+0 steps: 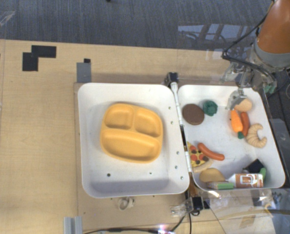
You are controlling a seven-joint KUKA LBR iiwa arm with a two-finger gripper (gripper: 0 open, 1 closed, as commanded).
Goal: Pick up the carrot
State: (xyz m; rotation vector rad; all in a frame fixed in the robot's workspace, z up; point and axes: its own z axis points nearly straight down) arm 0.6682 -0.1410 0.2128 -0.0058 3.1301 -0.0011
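Matt wooden bench [37, 155], smooth white bins [135, 186], and a seemingly glossy plastic carrot [237, 121].

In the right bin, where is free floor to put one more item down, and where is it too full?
Free floor in the right bin: the middle patch between the brown patty, sausage, carrot and croissant. It is crowded along the near edge, around the pizza slice and bottle, and at the far right corner.

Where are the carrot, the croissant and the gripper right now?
carrot [237, 122]: camera view, middle of its orange body.
croissant [256, 136]: camera view, on its curved back.
gripper [239, 98]: camera view, at the fingertips, just above the carrot's top end.
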